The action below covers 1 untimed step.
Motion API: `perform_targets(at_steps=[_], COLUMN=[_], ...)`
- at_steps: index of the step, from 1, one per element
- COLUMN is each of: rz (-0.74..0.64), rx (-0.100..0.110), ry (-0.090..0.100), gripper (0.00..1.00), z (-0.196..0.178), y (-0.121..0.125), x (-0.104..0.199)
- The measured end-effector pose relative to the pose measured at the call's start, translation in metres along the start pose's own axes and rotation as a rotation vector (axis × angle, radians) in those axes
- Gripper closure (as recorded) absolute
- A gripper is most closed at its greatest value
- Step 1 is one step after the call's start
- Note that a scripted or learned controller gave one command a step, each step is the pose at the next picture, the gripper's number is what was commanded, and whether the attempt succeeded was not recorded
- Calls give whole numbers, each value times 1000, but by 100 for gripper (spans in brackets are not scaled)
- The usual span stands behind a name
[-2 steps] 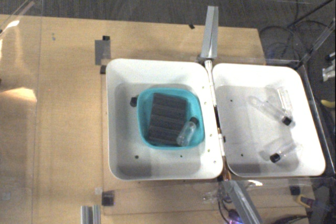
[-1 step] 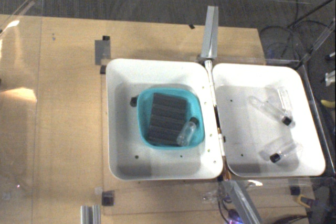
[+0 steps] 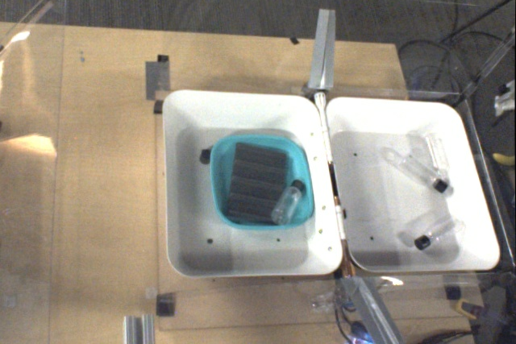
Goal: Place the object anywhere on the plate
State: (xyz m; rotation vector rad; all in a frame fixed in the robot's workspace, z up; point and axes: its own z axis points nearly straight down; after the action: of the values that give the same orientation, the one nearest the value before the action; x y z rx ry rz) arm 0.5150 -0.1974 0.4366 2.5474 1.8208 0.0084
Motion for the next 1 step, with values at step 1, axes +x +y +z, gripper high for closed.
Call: perform_targets(at_steps=[1], rz=[63], rx=[1], ry=[0], gripper=[0], z=[0], y=[-1], x=[-1])
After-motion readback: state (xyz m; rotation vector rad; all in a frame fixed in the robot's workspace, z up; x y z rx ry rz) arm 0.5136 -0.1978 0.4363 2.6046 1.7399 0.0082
